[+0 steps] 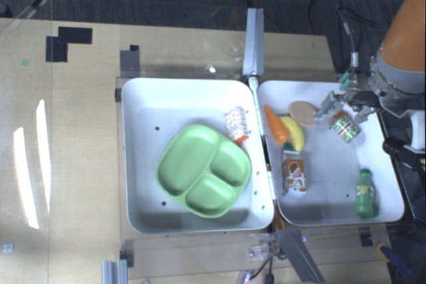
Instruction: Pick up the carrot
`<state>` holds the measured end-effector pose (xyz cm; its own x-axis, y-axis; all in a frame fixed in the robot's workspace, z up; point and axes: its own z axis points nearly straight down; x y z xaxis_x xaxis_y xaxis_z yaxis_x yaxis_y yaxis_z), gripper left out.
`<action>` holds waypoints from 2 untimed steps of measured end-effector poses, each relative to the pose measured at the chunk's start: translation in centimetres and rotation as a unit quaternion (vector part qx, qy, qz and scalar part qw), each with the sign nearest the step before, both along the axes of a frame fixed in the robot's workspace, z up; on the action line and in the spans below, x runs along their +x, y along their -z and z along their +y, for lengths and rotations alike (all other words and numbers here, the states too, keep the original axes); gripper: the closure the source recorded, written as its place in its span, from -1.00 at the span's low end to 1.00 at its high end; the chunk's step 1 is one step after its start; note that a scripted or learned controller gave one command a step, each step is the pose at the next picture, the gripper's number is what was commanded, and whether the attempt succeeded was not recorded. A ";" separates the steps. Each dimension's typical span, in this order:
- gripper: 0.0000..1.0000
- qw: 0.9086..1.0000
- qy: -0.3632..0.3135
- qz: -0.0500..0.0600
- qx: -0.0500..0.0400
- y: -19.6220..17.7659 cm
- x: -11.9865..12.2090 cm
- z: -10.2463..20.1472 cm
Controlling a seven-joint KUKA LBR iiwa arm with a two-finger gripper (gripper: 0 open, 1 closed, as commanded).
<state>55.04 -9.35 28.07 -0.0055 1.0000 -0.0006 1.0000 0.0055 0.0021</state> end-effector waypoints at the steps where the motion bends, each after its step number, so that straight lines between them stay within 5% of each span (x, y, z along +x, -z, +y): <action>1: 1.00 1.000 -0.002 -0.002 0.000 -1.1 0.2 0.1; 2: -1.00 1.000 -0.002 -0.002 0.000 -1.1 0.2 0.1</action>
